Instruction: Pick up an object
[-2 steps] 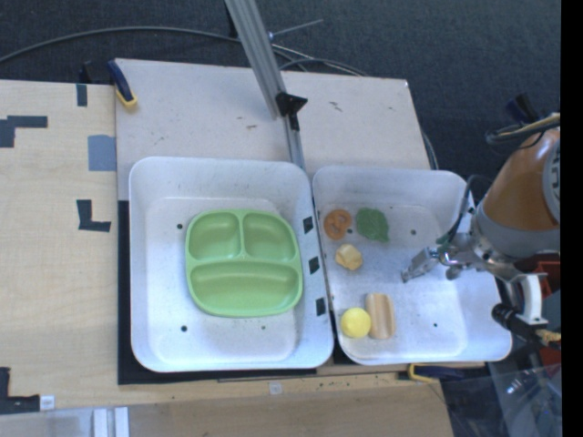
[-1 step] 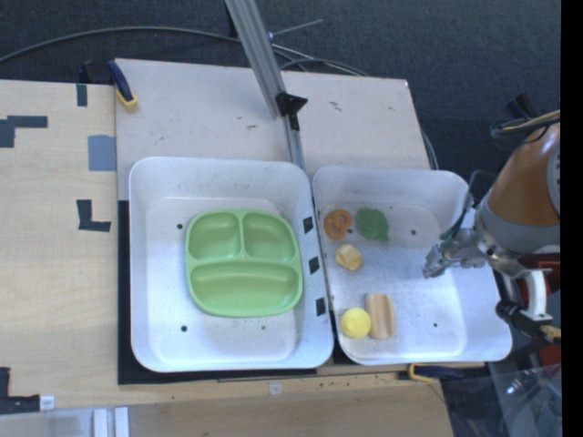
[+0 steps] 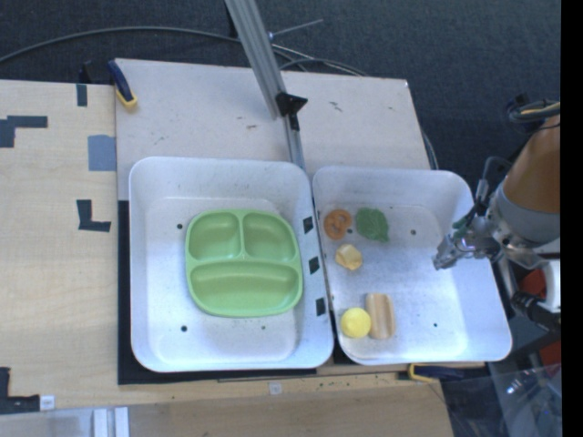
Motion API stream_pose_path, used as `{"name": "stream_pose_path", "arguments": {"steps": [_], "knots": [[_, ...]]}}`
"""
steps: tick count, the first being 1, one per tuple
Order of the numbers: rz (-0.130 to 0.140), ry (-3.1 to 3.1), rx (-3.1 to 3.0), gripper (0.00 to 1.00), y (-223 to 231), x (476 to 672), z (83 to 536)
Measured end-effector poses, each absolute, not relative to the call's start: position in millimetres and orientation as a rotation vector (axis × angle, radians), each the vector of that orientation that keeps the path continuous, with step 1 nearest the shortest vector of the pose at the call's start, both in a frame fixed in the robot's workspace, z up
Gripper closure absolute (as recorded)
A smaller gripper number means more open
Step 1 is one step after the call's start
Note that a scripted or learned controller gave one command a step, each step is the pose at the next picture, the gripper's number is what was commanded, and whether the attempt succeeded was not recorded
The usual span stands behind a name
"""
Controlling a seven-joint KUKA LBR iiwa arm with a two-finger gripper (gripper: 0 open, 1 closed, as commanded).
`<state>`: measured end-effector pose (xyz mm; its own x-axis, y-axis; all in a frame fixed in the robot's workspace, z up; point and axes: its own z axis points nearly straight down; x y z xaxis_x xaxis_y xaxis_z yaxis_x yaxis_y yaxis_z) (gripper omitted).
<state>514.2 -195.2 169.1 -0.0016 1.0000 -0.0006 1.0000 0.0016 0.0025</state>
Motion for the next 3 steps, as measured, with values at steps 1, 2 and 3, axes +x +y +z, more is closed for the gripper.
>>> {"name": "stream_pose_path", "arguments": {"steps": [1, 2, 3], "knots": [[0.002, 2.221, 2.217, 1.0, -197, 512.3, 212], [0.002, 2.221, 2.218, 1.0, -197, 513.1, 246], [-0.001, 2.23, 2.217, 1.0, -141, 505.5, 234]]}}
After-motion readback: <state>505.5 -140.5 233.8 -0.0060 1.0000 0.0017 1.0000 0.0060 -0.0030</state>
